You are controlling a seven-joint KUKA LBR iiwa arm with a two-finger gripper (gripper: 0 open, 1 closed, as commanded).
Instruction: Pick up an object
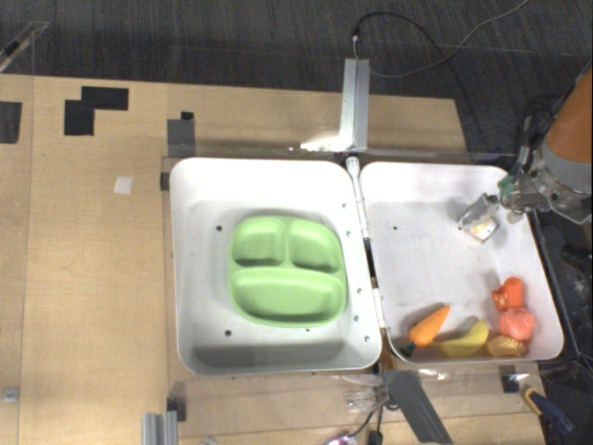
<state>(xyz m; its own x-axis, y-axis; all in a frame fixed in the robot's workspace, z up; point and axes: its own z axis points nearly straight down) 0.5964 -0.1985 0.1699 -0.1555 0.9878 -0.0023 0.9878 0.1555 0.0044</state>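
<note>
Where it hangs over right bin (445, 276) — pincer (480, 219) | grip state unreadable | nothing visibly held

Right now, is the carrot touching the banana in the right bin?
Touching. The camera view shows the carrot lying with its lower end against the banana, no white floor between them.

A robotics lab: two white bins (366, 248) on a wooden bench (83, 248), loose cable (435, 49) across dark carpet.
</note>
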